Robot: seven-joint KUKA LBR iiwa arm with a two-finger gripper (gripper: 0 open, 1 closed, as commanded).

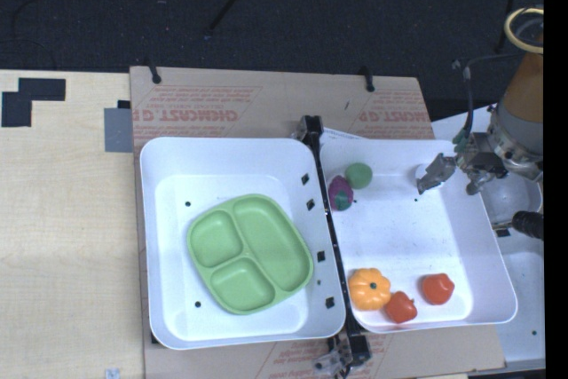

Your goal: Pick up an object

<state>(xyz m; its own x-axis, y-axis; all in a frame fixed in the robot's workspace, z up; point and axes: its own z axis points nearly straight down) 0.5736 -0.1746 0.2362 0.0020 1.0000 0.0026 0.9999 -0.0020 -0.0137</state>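
The gripper [454, 172] (fingers spread, holding nothing) hangs over the right bin [484, 275], well apart from the green ball [359, 175].

you see the gripper [453, 173] hovering over the right bin [479, 231], near its far right rim. a green divided plate [249, 254] lies in the left bin [169, 191].

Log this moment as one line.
gripper: over right white bin, upper right | holding: nothing seen | nearest: green ball | green divided plate: left bin
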